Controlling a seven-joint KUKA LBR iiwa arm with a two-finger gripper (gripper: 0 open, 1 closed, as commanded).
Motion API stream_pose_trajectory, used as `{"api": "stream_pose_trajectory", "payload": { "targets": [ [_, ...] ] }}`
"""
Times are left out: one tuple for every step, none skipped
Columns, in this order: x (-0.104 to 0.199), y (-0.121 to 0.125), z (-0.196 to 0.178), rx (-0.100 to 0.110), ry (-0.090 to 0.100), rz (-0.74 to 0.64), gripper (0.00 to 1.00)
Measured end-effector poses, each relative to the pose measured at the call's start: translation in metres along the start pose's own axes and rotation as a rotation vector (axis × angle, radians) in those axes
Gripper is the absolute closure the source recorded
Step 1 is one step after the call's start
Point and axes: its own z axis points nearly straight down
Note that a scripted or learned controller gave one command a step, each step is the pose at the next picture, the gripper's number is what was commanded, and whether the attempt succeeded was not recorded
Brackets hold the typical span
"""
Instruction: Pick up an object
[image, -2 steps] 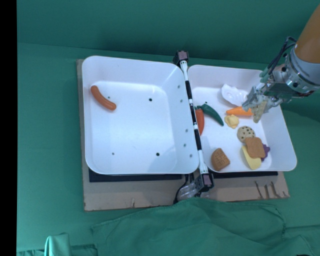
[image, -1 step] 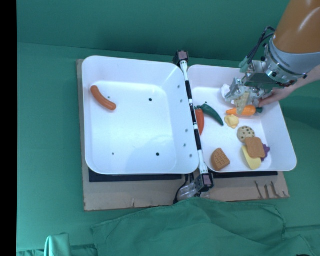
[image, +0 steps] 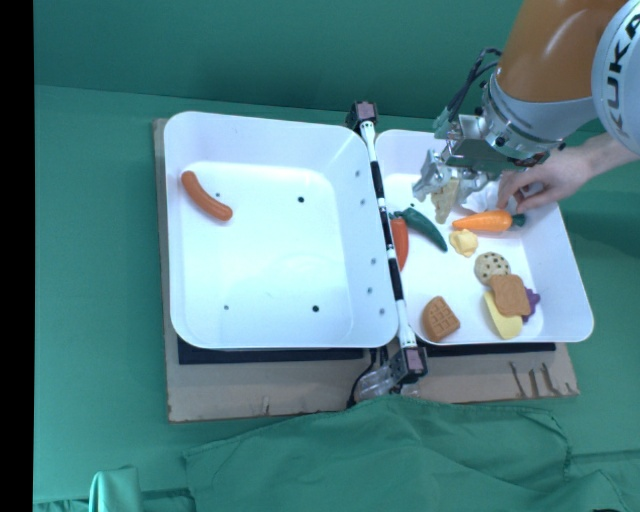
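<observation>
The end effector (image: 440, 185) hangs over the right bin's (image: 570, 290) back edge, pinching a pale biscuit (image: 445, 198); a carrot (image: 484, 222) lies just beside it.

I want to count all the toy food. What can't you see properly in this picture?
- Pale toy under the gripper: the arm hides part of it, so its kind is unclear.
- Purple piece: tucked behind the toast.
- Yellow wedge: partly under the toast.
- Human hand: its arm is cut off by the camera view's right edge.
</observation>
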Motion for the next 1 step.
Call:
{"api": "stream_pose_trajectory", "payload": {
  "targets": [
    [0.0428, 0.0310, 0.0187, -0.003, 0.000, -0.001, 1.00]
  ]
}}
